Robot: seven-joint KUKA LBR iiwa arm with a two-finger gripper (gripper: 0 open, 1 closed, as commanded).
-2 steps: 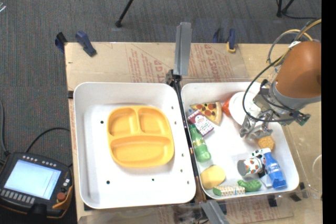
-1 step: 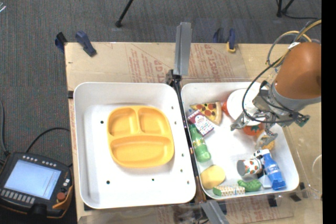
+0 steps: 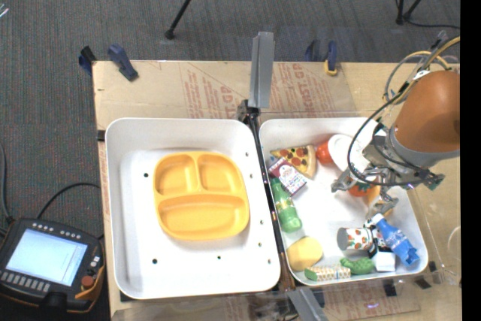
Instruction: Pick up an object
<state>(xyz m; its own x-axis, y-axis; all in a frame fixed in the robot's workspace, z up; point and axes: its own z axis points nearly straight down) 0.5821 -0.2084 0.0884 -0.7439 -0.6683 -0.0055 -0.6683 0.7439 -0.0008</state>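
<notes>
Left bin (image 3: 120, 162) on bench: yellow divided tray (image 3: 201, 195). Right bin (image 3: 301, 130): pizza slice (image 3: 295, 156), green bottle (image 3: 286, 210), yellow lemon (image 3: 304, 252), cup (image 3: 356, 239), blue bottle (image 3: 396, 240). Gripper (image 3: 368, 188) low over right bin beside orange item (image 3: 371, 192); jaws state unclear, cannot tell.

One fixed camera looked down at a slant on the bench (image 3: 188, 90), both bins in frame, seemingly from its near edge.

Right bin (image 3: 331, 128) middle floor free; toys crowd left wall, near edge. Left bin (image 3: 124, 162): yellow tray (image 3: 201, 194) fills centre.
</notes>
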